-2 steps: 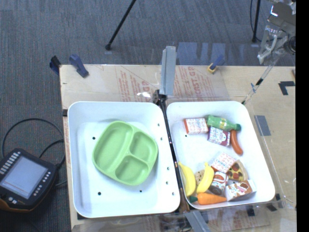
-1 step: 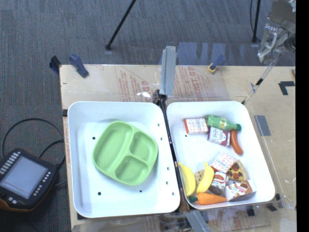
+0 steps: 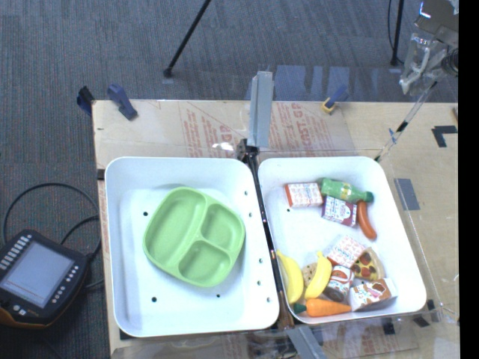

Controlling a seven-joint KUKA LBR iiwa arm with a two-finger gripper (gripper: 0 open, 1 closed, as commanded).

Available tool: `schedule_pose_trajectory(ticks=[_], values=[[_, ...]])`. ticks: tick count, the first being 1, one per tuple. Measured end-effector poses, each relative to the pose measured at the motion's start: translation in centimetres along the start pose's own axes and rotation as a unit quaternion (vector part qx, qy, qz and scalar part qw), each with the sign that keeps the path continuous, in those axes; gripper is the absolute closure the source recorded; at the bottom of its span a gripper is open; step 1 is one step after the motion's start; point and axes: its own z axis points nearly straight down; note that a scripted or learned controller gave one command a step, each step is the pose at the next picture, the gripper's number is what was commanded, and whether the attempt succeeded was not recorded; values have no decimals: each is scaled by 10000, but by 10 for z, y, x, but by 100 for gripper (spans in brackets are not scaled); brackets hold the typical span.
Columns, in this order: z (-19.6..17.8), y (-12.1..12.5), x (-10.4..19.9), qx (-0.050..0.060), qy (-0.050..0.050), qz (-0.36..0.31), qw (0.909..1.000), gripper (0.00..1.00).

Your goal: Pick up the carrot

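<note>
Carrot (image 3: pixel 324 307) well apart from fingers (image 3: pixel 417 69).

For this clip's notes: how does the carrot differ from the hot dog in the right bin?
The carrot is orange with a green tip; the hot dog is a redder orange, with none. The carrot tapers to a point, while the hot dog is rounded at both ends. The carrot lies crosswise by the near wall, beside the bananas; the hot dog lies near the far right, beside the green bottle. Both lie flat in the right bin.
</note>
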Motion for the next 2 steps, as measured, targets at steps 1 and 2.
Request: schedule_pose_trajectory(ticks=[1,2], values=[[-6,0,3,5,-17,-37,10000,100],[-12,1,6,-2,-30,-73,10000,100]])
